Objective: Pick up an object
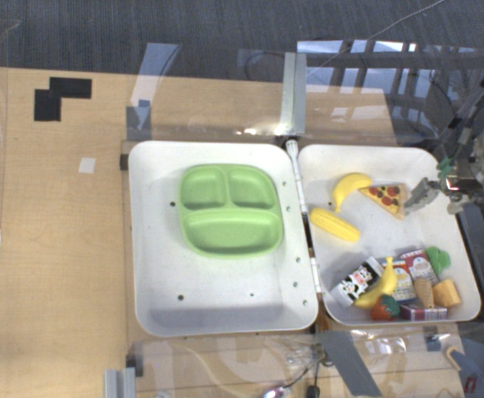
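jaws (431, 191) are seen at the right edge of the right bin (466, 305), hanging over its upper right part, reached in from the right. whether they are spread or closed cannot be told at this size, and nothing is seen held between them. just beside the tips, to the left, a pizza slice toy (387, 196) is lying flat, apart from the tips as far as can be judged. a yellow banana (349, 187) is touching or nearly touching the slice on its left. a corn cob (335, 225) is lying near the bin's left wall, below the banana. a heap of small items (399, 284) is piled in the lower right corner of that bin: a cow-print carton, a second banana, boxes, a green piece. a green divided plate (229, 208) is lying in the middle of the left bin (155, 305), well apart.

step judged: approach, no grasp made yet. the pizza slice is judged the likely target. the next move would call for centring over it, then descending; the flat, thin shape may be hard to pinch.
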`<state>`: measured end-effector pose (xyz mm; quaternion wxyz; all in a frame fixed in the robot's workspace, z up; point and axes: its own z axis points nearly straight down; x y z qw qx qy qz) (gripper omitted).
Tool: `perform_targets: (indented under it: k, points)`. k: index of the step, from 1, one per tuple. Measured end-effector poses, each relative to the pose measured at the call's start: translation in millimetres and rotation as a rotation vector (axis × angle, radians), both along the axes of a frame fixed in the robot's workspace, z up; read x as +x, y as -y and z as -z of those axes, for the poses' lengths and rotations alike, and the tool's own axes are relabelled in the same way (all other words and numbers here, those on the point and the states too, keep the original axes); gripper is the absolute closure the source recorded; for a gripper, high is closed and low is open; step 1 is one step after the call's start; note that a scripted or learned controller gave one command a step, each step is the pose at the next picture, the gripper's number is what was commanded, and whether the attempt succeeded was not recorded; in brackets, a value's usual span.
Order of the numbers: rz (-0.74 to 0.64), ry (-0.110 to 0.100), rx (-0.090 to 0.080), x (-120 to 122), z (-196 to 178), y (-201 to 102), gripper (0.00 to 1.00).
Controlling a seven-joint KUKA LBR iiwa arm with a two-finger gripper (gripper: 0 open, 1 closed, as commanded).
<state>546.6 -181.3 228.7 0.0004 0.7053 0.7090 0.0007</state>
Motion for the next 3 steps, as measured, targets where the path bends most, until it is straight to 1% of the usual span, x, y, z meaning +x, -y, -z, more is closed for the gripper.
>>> perform_targets:
  k: [1,2,3]
  points:
    - [0.043,0.001,0.0,52,133,-47,0.0]
    - [-0.094,0.009,0.0,94,140,-100,0.0]
    - [0.036,0.01,-0.001,10,138,-78,0.0]
